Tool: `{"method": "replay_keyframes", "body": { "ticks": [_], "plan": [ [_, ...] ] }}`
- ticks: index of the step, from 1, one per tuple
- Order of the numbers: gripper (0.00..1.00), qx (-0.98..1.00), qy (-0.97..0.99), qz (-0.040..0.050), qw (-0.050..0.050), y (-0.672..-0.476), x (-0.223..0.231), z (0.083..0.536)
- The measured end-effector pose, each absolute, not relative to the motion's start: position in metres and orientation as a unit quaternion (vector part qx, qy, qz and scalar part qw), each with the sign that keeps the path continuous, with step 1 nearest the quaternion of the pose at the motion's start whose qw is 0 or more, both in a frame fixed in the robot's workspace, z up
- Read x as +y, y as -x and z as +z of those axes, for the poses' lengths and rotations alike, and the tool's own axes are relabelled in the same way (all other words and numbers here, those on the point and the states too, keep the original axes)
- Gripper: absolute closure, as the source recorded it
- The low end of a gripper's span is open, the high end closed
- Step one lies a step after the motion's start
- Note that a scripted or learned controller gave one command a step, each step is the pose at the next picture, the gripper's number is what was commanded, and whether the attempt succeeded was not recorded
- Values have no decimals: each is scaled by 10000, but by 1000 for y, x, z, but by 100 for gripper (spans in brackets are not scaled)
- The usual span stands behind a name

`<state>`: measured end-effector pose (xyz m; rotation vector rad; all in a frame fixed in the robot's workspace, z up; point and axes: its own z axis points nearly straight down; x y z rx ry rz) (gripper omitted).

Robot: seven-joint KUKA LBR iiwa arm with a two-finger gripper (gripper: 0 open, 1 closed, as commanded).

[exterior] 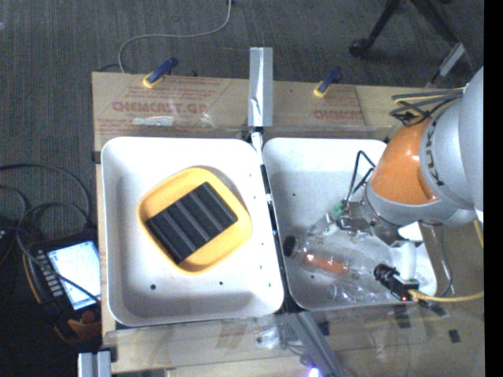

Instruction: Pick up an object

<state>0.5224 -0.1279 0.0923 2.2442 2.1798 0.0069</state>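
Arm low over right bin, gripper hidden under wrist, jaw state can't tell.
Clear bottle left of wrist, lying flat, long axis left-right; yellow tray far left in left bin.

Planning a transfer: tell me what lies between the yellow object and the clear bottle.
In the camera view, the bins' adjoining white rims separate the yellow object from the clear bottle.

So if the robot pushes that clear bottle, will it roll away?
Probably a bit. The bottle lies on its side in the right bin, so a push across it could roll it. It looks like thin clear plastic, so it is likely light and may skid or dent. Its smooth sides could slip when squeezed.
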Motion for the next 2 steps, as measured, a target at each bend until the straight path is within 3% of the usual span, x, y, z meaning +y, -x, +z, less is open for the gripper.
{"method": "replay_keyframes", "body": {
  "ticks": [1,2],
  "plan": [
    [0,6736,-7391,-17,5,-583,-149,133],
    [0,7245,-6892,43,57,-528,-170,91]
  ]
}}
